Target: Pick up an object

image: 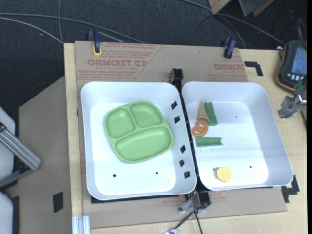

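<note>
Yellow piece [223, 174] lies alone near the right bin's [273, 130] front wall, well apart from the green sticks [210, 141], so it looks easiest to take. My gripper [291, 106] hangs beyond the bin's right rim; spread or closed, I cannot tell.

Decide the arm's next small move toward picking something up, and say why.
Probably swing the gripper left from the bench edge, over the right bin. All the small pieces lie there; the yellow piece sits apart, so it looks easiest.

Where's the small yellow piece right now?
The yellow piece lies in the right bin, near its front edge, apart from the green sticks further back.
</note>
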